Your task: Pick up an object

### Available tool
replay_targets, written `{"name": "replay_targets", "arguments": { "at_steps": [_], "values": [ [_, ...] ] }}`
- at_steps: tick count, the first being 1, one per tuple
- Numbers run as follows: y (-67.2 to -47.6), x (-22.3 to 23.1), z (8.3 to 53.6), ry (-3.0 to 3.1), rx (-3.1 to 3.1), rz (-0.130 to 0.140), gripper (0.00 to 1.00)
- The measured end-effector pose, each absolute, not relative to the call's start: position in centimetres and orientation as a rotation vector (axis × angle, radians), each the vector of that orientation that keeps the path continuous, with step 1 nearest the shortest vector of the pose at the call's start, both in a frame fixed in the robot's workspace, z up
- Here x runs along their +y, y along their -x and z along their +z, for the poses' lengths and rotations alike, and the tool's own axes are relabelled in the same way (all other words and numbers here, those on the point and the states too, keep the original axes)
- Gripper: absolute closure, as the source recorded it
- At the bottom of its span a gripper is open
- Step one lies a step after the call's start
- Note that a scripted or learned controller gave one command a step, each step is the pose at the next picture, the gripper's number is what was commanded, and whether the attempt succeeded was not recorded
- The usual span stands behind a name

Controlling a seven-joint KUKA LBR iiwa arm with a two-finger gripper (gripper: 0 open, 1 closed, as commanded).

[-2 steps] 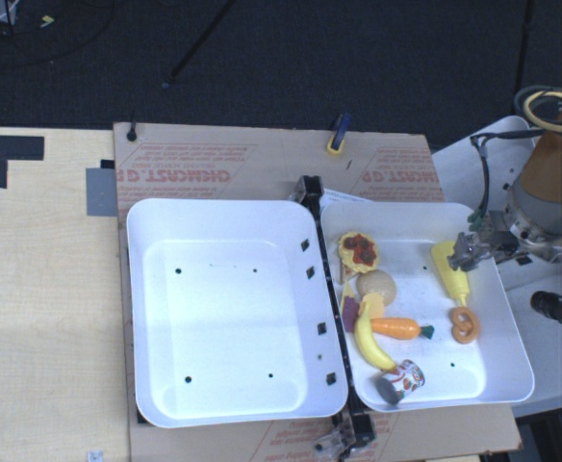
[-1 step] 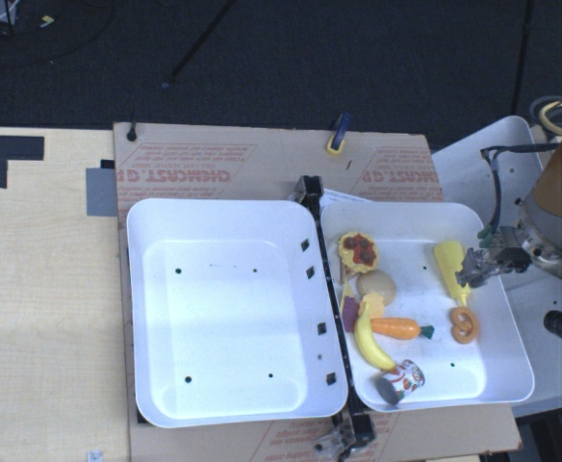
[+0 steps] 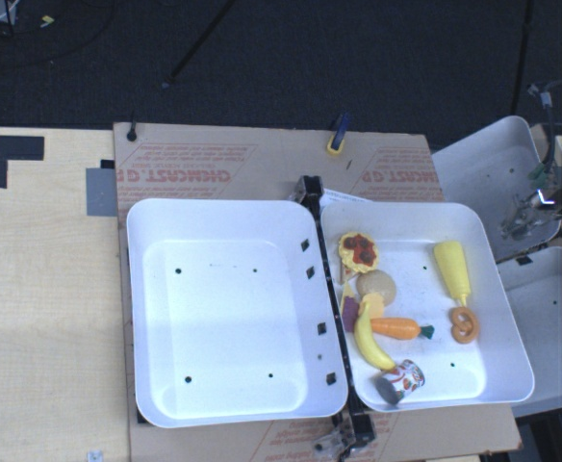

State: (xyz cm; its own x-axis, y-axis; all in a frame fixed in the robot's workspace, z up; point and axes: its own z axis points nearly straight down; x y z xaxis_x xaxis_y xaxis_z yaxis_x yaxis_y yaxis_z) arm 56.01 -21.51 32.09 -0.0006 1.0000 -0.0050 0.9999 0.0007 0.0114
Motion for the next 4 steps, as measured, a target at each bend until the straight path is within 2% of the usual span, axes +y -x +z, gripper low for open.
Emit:
{"name": "replay_targets", "arguments": {
  "at_steps": [1,2,3,4],
  "values": [
    [-56.6,-18.6,34.1,-2.217,2.224,0.002,1.00],
    [-56.7,-14.3,33.1,-2.220,2.228,-0.002,1.00],
    [-55.3,-8.6,32.6,-2.218,2.230,-0.002,1.00],
    [-55.2,-3.1,33.4,-2.216,2.230,0.000,1.00]
  ]
}}
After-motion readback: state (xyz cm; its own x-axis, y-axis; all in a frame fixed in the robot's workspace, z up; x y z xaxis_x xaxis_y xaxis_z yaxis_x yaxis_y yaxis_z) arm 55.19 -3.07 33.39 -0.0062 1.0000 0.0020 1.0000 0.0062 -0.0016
